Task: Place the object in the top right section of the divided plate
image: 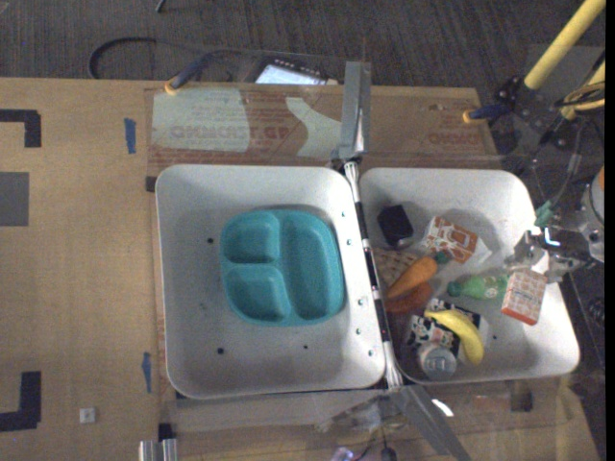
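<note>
Bins: two shallow white plastic bins side by side on a cardboard-covered bench. Left bin (183, 353): holds a teal plastic divided plate (282, 266) of three sections, lying flat near the middle. Right bin (500, 185): holds a black block (395, 225), an orange-and-white carton (452, 237), an orange carrot (413, 277), a green bottle (478, 285), a yellow banana (464, 332) and a metal can (437, 361). Small orange-and-white juice carton (524, 296): upright at the right bin's right side, directly below the two-finger claw (544, 257), its top touching or between the fingertips. Claw state: cannot tell whether clenched on the carton. Carton well apart from the plate.
</note>
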Controlling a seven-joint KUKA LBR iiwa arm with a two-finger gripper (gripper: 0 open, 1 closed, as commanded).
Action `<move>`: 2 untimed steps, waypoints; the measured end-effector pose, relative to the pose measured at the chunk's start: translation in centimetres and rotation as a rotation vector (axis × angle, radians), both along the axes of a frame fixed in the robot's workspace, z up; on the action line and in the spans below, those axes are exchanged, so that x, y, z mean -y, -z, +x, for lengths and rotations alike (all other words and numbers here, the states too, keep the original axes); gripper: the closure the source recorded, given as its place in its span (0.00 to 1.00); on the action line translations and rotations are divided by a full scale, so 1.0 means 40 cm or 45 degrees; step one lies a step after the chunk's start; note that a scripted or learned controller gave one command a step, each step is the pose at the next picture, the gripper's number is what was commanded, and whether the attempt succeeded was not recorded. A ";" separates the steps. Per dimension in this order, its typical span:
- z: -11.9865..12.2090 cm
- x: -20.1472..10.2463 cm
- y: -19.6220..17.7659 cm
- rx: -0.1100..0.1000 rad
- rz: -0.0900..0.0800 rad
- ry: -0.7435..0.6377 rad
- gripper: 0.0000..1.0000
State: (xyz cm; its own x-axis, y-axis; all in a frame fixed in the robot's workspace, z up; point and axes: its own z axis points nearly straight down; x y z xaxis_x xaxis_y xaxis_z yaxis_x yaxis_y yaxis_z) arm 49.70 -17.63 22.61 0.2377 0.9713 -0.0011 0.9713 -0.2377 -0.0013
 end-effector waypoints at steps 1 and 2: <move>-0.043 0.082 -0.023 0.004 -0.001 0.012 1.00; -0.044 0.097 0.088 -0.003 0.002 0.212 1.00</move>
